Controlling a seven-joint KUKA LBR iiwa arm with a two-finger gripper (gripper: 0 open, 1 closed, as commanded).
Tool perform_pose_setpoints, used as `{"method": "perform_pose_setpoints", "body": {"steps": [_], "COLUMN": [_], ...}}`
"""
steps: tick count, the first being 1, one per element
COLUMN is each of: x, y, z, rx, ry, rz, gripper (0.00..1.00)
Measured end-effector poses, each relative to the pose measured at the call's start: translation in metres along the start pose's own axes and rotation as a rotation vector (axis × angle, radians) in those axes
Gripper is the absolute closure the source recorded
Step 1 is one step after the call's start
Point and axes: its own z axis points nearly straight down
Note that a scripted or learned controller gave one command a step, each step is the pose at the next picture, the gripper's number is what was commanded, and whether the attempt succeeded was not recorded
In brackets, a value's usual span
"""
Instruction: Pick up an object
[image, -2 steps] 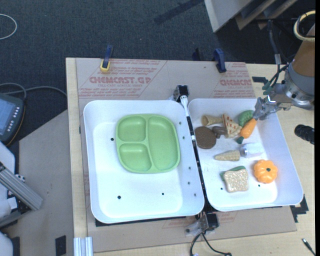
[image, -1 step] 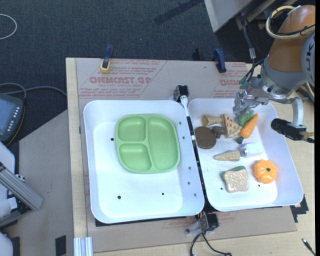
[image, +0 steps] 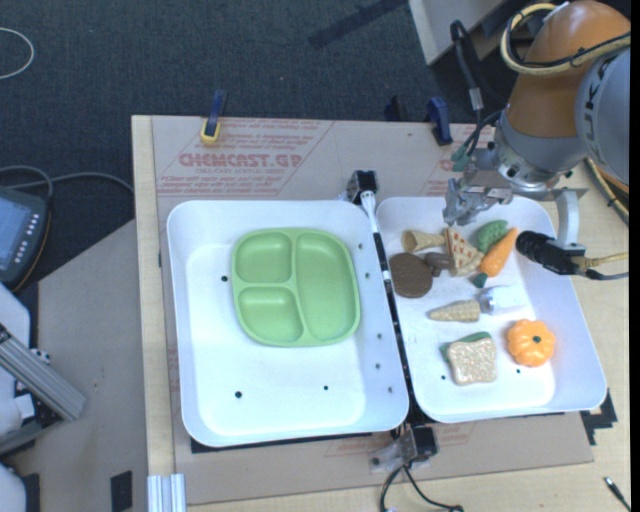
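Camera view: my gripper (image: 466, 209) hangs over the far edge of the right bin (image: 575, 375), fingers slightly apart, nothing between them. Cracker (image: 459, 250) sits just below my fingertips, carrot (image: 498, 253) beside it, pumpkin (image: 530, 342) and toast (image: 471, 361) well beyond, toward the near edge.

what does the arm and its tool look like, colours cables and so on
The arm is a thick, rounded body in glossy grey, with a broad orange band over its upper part. Black cables and a pale yellowish one loop around its top and side. Below the grey wrist sits the tool, a small metallic grey assembly with thin wires running into it.
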Motion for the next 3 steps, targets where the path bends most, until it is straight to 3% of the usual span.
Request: {"method": "perform_pose_setpoints", "body": {"steps": [2, 3], "x": [-0.011, -0.001], "y": [0.011, 0.017], "z": [-0.008, -0.01], "rx": [0.0, 0.0], "ry": [-0.002, -0.002], "rz": [0.003, 0.003], "gripper": [1.0, 1.0]}}
